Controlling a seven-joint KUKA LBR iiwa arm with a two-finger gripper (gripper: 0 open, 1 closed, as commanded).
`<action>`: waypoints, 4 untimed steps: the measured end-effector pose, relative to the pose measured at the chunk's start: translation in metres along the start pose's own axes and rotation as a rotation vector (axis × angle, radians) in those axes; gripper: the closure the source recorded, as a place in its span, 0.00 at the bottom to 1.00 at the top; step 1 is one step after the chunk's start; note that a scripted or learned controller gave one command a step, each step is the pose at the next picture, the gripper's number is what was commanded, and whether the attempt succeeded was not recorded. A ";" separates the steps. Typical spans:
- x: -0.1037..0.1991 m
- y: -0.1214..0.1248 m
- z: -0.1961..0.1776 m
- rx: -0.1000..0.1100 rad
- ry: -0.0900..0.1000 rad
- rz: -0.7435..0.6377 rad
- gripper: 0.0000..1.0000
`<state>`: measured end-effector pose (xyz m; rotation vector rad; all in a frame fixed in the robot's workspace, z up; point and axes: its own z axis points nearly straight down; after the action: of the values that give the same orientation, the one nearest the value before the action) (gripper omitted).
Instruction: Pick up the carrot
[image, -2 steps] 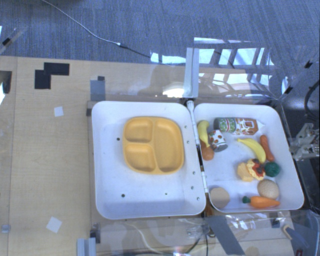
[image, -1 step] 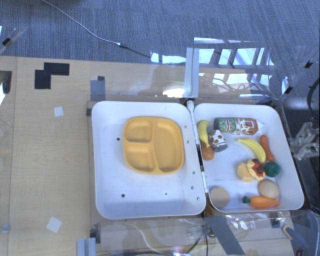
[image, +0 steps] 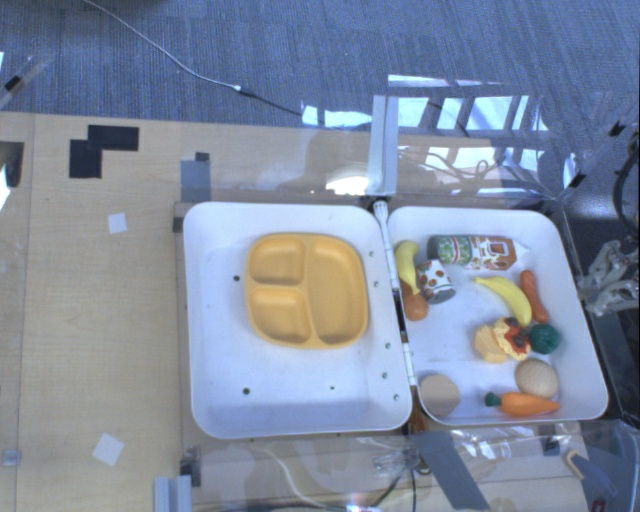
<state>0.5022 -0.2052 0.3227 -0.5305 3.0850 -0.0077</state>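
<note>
Though far from carrot (image: 528, 404), label (image: 480, 252) illegible.

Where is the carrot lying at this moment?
The carrot lies in the right bin, near its front edge at the right corner, just below the beige egg.

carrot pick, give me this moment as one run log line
carrot: near front edge of right bin, beside egg | gripper: outside bin's right rim, holds nothing | plate: left bin | status: not yet picked
</note>
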 end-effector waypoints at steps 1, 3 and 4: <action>-0.008 -0.003 -0.017 -0.001 0.000 -0.060 1.00; -0.022 -0.009 0.000 0.006 -0.005 -0.299 1.00; 0.007 0.002 0.030 -0.004 0.001 -0.823 1.00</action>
<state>0.4951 -0.2058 0.2923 -1.7226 2.6189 -0.0088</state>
